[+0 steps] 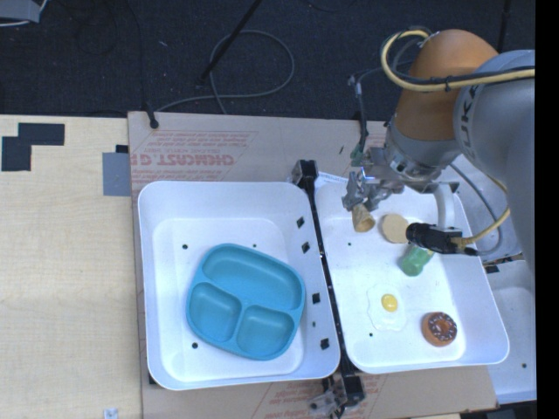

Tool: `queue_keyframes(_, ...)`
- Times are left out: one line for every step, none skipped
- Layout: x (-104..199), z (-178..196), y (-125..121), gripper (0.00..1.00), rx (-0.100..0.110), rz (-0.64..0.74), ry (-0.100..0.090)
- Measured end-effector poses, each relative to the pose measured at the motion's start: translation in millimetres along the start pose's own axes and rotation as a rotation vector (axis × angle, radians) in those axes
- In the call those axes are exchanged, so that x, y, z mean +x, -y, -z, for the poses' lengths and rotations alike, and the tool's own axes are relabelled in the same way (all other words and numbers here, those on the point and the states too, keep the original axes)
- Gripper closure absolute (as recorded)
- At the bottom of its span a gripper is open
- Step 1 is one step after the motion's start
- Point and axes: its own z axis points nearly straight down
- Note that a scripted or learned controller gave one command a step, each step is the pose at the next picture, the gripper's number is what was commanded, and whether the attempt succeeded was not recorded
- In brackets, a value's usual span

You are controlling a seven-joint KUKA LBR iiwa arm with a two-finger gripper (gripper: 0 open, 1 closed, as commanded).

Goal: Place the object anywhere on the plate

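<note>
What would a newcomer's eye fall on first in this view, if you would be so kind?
Probably the blue divided plate lying in the left bin, bright against the white. Next, the grey arm's orange band at upper right, with the gripper low in the right bin above a small tan piece.

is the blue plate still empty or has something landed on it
Empty. All three compartments of the blue plate show bare blue in the left bin.

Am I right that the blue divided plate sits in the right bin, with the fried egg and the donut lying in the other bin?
Not quite: the camera view shows the blue divided plate in the left bin. The fried egg and the donut do lie in the other bin, the right bin.
</note>
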Motion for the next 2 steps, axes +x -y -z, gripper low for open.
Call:
queue_keyframes(56.5, 5.6, 19.5, 1.0, -0.001, 0.002, 0.0)
queue_keyframes(109.6, 13.7, 48.4, 1.0, 0.0, 0.002, -0.001)
